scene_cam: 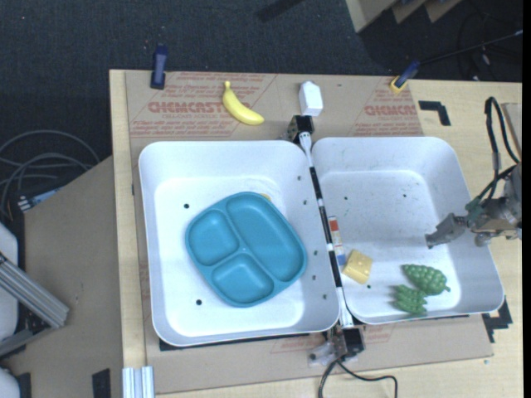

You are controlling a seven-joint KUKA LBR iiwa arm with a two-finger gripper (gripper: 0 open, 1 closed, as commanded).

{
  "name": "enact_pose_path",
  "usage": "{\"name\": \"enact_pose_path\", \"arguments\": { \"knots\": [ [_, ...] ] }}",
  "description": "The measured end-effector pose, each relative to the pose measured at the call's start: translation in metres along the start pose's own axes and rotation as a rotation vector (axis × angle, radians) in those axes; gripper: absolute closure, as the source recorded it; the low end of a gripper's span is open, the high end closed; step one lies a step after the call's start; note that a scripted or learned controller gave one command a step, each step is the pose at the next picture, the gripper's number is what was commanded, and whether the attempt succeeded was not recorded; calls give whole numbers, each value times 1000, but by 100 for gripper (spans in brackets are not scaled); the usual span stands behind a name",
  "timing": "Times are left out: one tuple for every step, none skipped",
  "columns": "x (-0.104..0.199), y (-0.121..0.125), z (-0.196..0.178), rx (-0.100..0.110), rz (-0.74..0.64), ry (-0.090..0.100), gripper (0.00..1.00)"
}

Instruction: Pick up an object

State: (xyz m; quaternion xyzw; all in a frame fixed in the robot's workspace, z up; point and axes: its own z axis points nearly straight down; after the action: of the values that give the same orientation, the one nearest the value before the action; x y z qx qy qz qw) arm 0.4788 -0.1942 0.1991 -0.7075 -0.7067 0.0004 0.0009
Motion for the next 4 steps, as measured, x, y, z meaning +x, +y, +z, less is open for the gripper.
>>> {"name": "enact_pose_path", "arguments": {
  "knots": [
    [32, 0, 59, 1, -1, 1, 0],
    [41, 0, 91, 1, -1, 1, 0],
    [30, 1, 81, -3, -1, -2, 0],
    [39, 0, 83, -1, -2, 0, 0]
  ]
}}
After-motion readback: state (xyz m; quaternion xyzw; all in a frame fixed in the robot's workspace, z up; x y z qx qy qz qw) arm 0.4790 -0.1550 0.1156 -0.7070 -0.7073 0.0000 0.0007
